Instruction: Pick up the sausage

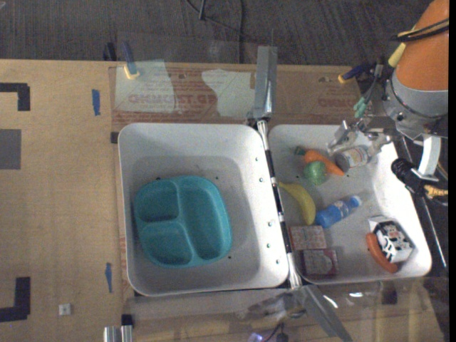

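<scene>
The gripper (354,140) hangs over the far end of the right bin (356,241), up near its back rim, with the grey wrist and the orange band of the arm (425,45) looming in from the right, and whether it is open or closed on anything I honestly cannot tell from here, the metal is a pale tangle against the white plastic. Right under and beside it sits a carrot (324,164) with a small green ball (315,173) touching it. Move out toward the middle of the bin and there's a banana (302,201) curving along the divider side, then a blue bottle (338,211) lying tilted, then two brownish square packets (313,248) near the front left corner. And there's our target: the sausage (377,253), an orange-red curve tucked in the front right corner, right against a small black-and-white box (392,239) that seems to lie partly over it. So the sausage lies well apart from the gripper, at the opposite end of the same bin, toward the near rim and a little to the right. Its long axis looks to run diagonally, from upper left down to lower right, hugging the corner. I'd say the approach hasn't started; the arm has to cross the whole bin, and that box crowding the sausage could spoil the grasp. Over in the left bin (135,148), a teal divided plate (182,221) sits by itself.
</scene>
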Tool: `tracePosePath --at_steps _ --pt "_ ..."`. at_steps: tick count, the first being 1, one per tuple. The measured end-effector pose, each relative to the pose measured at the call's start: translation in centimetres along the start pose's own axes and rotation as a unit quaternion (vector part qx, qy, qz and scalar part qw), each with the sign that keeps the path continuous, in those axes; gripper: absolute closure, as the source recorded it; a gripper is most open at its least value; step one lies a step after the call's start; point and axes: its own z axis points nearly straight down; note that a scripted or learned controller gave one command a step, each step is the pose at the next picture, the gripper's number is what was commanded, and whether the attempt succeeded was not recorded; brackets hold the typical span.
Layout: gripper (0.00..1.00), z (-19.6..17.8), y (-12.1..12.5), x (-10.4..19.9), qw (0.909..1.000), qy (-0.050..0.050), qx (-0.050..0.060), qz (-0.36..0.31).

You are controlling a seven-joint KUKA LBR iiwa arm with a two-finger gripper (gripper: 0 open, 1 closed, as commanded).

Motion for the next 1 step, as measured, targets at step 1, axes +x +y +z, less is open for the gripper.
tracePosePath --at_steps 1 --pt "0.0 4.14 -9.67 -4.28 0.9999 0.0 0.0 0.015"
